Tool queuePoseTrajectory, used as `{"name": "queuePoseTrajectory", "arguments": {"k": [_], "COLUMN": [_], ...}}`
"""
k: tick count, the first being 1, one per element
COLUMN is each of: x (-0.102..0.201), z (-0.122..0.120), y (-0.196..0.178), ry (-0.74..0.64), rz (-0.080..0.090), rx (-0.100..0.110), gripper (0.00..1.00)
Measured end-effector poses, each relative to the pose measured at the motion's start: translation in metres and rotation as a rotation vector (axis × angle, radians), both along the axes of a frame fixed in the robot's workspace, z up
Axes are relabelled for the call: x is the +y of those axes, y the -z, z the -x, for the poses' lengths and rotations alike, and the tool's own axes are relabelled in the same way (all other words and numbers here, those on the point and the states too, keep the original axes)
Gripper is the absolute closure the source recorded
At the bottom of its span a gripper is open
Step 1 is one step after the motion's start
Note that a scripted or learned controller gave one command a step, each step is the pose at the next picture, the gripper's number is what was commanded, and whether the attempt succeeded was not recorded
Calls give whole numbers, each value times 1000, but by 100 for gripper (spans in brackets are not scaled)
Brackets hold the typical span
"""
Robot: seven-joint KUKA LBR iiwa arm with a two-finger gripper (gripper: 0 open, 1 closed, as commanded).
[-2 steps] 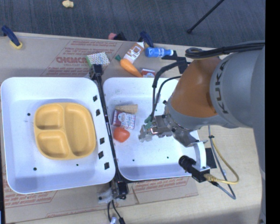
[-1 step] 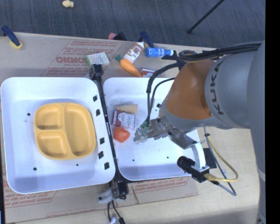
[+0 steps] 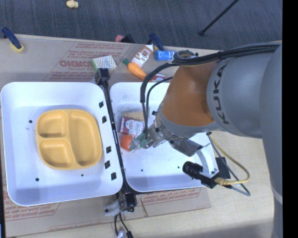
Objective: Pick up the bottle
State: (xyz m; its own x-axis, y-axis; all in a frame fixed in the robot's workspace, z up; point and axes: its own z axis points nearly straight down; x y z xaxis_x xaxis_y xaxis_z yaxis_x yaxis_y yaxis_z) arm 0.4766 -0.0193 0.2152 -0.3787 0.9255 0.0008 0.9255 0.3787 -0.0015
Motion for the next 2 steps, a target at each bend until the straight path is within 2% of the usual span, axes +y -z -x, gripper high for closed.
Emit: {"name": "queuePoseTrajectory", "arguments": {"k": [1,2], "x": [87,44], "z": [1,0], "y": [24,-75], "ry": [-154,278], "rz": [-1,1], "rx": [4,0], "gripper": [100,100]}}
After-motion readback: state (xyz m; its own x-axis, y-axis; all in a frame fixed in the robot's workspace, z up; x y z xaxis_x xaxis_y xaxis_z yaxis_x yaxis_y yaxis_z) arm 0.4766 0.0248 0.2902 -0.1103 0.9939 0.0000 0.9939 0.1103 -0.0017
